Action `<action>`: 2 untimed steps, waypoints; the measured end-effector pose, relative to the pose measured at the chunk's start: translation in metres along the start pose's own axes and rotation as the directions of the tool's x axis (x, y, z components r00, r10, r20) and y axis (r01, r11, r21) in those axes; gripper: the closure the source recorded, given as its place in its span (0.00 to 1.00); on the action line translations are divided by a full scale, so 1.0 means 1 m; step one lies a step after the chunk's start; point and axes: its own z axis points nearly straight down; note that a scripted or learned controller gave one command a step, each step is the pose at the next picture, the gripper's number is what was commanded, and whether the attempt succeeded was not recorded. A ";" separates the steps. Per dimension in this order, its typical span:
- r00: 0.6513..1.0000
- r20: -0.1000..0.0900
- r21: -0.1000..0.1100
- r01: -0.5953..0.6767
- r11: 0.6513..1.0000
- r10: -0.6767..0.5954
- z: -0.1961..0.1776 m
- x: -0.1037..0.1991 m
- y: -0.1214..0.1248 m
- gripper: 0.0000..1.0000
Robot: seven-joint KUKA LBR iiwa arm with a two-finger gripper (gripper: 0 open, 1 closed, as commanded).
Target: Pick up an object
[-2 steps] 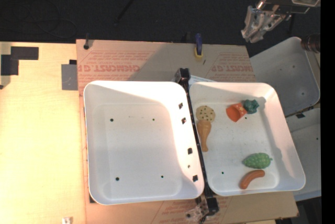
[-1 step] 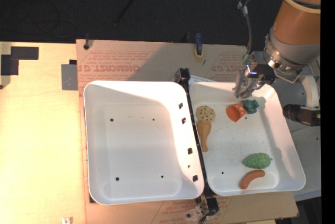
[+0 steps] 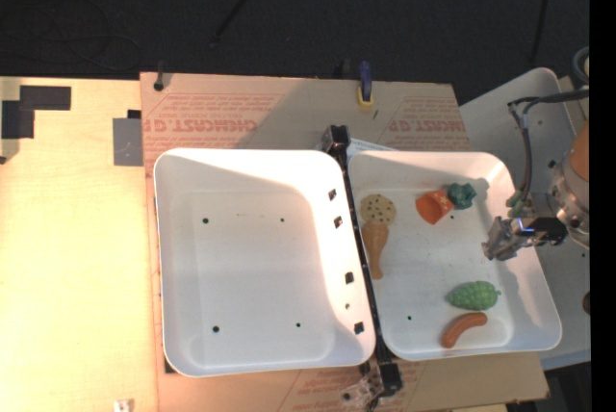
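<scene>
**Arm at the right bin's edge, nothing picked yet**

Nearest the camera, along the near edge of the surface [image 3: 77,285], sit the front rims of two shallow white bins, set side by side and clipped together down the middle, probably so that they do not slide apart while the arm works. Largest is the left bin [image 3: 192,343], which has only bare floor with a few small dark holes. Its neighbour, the right bin [image 3: 539,333], carries all the things to choose from.

Among these, the ice cream cone [image 3: 374,237] lies along the bin's left wall, its round top toward the far edge. A green leafy lump [image 3: 474,295] rests near the right wall, with a small orange sausage [image 3: 464,329] just beside it toward the near right corner. Toward the far right corner a red piece [image 3: 434,206] touches a dark teal piece [image 3: 461,195].

Reaching in over the right rim, the gripper [image 3: 504,242] hangs above bare floor between the red and teal pair and the green lump. Whether the jaws are open or closed I cannot tell; nothing shows between them, so I judge the pick not yet made.
</scene>
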 end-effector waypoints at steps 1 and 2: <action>1.000 -0.002 0.002 0.007 1.000 -0.007 0.164 -0.062 0.010 1.00; 1.000 0.002 -0.023 0.017 1.000 -0.016 0.040 -0.026 0.034 1.00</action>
